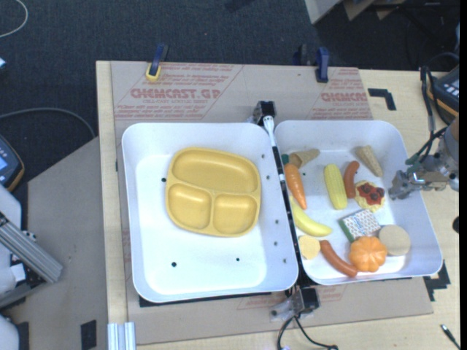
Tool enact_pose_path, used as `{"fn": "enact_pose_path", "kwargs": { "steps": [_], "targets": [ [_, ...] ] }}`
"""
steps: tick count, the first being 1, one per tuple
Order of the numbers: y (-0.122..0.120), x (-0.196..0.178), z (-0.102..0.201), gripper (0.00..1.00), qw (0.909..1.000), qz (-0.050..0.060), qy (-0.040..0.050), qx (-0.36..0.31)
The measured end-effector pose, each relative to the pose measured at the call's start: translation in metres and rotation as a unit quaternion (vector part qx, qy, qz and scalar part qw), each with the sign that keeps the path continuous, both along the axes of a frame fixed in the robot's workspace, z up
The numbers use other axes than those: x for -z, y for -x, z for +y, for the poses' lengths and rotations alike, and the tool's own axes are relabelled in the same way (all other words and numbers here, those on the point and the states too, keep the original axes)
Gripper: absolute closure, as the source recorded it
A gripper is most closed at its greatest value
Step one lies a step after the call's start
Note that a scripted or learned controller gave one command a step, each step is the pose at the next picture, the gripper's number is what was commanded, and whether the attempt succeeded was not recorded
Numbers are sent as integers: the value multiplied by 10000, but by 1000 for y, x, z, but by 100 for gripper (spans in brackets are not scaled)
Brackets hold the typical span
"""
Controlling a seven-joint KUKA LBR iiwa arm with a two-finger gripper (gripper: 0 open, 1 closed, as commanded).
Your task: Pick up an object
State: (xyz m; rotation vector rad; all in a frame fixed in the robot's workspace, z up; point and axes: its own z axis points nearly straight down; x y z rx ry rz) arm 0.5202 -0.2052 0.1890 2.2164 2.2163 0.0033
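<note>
Camera view: gripper (403, 186) at right bin's (387, 131) right wall, above the rim; cannot tell its state from here. Toy food crowds the right bin: carrot (295, 186), corn (335, 187), banana (311, 224), orange pumpkin (367, 254). Yellow divided tray (213, 192) lies in left bin (149, 217).

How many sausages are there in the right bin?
2. One reddish-brown toy sausage stands upright beside the yellow corn cob; the other sausage lies at the front, touching the orange pumpkin. None looks hidden.
</note>
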Motion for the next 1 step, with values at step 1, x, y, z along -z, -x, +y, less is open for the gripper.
{"fn": "enact_pose_path", "kwargs": {
  "steps": [1],
  "targets": [
    [-1, -39, 0, 100, 10000, -1, 0, -5]
  ]
}}
